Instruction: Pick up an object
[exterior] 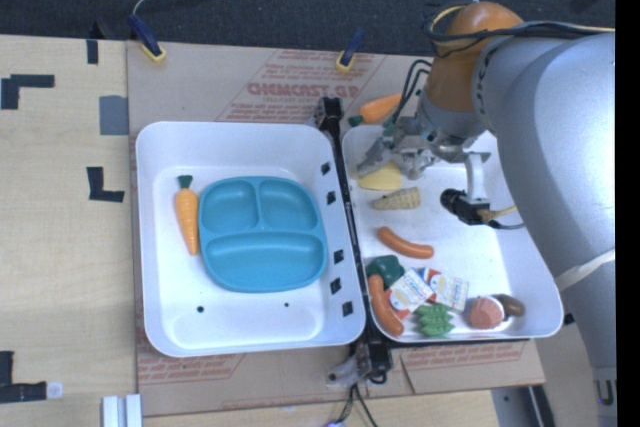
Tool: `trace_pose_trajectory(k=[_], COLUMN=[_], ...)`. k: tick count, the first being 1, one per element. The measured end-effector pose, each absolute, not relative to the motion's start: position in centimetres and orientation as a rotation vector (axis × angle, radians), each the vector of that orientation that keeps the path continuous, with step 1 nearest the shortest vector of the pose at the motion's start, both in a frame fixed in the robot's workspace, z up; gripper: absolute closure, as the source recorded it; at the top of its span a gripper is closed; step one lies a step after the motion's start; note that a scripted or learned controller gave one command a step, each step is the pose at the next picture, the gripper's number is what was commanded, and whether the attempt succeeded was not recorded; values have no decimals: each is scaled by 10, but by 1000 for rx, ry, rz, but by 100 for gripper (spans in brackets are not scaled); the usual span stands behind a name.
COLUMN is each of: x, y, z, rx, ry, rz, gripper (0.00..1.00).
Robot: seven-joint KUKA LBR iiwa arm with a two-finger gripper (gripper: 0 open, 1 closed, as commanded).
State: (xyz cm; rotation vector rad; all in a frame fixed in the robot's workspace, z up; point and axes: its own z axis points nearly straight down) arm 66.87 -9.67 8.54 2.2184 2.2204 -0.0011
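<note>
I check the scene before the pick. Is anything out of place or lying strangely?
One thing stands out: a toy carrot lies in the left bin beside the blue divided plate, apart from the other toy food, which is all in the right bin. No spill or damage shows.

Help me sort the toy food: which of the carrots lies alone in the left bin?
The carrot with the green top, lying just left of the blue divided plate. The other carrot sits among the packets in the right bin.
</note>
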Motion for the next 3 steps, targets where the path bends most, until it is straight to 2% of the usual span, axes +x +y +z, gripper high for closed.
trace_pose_trajectory(k=[3], x=[669], y=[-95], z=[85], rx=[2219], ry=[2220], rz=[-2], gripper=[0])
